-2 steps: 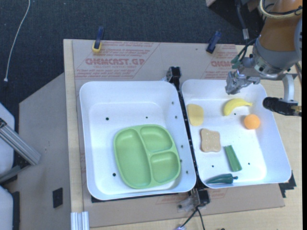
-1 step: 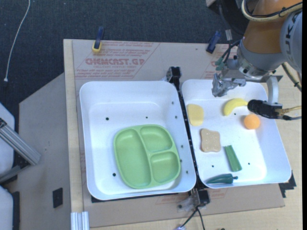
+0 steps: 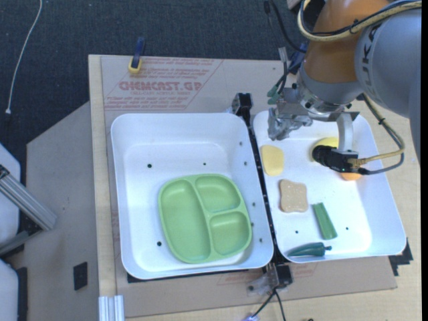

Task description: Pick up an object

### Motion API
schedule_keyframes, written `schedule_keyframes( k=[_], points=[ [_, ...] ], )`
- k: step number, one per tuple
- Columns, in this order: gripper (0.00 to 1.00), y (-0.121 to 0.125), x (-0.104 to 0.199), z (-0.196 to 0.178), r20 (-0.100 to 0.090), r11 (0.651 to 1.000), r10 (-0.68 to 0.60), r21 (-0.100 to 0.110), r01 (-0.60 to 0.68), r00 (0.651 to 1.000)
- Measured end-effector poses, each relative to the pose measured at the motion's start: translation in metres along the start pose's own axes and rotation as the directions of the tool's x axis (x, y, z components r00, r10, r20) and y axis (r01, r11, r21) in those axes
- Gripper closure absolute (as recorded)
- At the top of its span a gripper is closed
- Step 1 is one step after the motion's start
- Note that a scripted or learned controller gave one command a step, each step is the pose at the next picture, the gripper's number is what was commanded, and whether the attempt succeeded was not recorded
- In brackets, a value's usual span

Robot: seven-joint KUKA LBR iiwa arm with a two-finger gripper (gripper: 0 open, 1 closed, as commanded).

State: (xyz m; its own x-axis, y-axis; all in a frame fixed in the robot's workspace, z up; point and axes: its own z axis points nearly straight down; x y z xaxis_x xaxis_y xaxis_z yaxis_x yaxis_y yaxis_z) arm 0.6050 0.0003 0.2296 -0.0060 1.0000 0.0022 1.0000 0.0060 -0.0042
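Note:
My gripper (image 3: 281, 127) hangs over the far left corner of the right bin (image 3: 374, 236), just above and slightly beyond a pale yellow flat piece (image 3: 272, 159). A tan bread-like slice (image 3: 293, 196) lies nearer the front. A green stick (image 3: 325, 221) and a dark teal item (image 3: 307, 249) rest by the front rim. A yellow object (image 3: 328, 143) and a small orange one (image 3: 350, 174) sit partly hidden behind a black fitting on the arm. Nothing is seen held.
The left bin (image 3: 134, 152) holds a green three-compartment plate (image 3: 204, 216). A black clamp (image 3: 242, 103) sits at the far end of the divide between the bins. The orange-banded arm (image 3: 341, 39) looms over the right bin's far side.

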Motion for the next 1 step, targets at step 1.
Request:
schedule_keyframes(
  k=[1],
  points=[
    [1.00, -0.0097, 0.0507, 0.0123, 0.001, 1.000, 0.002, 0.000, -0.002, 1.000]
  ],
)
